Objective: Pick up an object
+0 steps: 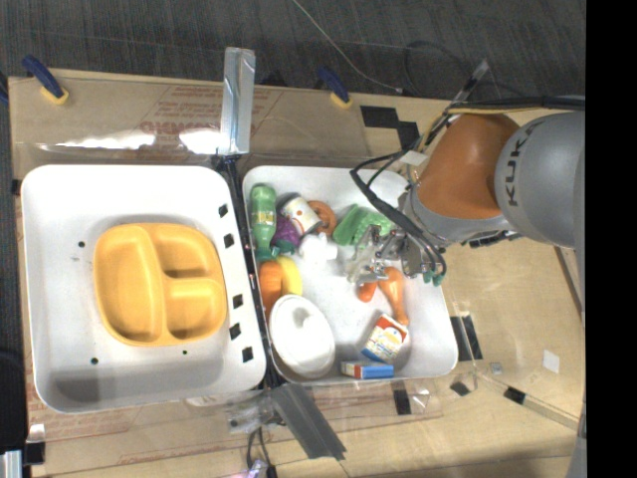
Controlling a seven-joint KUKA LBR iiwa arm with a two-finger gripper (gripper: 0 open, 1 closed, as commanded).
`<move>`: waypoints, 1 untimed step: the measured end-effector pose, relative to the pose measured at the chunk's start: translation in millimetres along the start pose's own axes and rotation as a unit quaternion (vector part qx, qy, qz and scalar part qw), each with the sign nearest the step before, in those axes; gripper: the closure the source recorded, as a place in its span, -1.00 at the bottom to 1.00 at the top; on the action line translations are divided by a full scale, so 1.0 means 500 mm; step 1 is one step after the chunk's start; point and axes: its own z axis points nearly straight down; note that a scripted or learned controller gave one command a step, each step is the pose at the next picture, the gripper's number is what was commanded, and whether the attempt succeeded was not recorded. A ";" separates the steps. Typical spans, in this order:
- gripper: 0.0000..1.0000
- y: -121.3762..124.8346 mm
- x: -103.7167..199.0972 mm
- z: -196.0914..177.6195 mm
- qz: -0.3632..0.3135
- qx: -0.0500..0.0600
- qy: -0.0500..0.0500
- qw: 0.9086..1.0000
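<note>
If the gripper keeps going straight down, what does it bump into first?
Probably the carrot, which lies right under the gripper in the right bin. Depth is hard to judge from above, so it may already be touching.

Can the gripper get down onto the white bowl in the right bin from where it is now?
Probably yes. The white bowl sits at the right bin's near-left corner with its top uncovered, nothing stacked on it. The gripper hovers over the carrot close by, with only bare floor between.

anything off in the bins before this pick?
Nothing damaged or spilled. The right bin is just crowded: green bottle, carrot, white bowl and carton jumbled together. The yellow tray sits askew in the left bin.
</note>
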 end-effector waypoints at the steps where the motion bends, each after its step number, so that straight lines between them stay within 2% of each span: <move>1: -1.00 0.001 0.000 0.000 0.000 0.000 0.000 1.000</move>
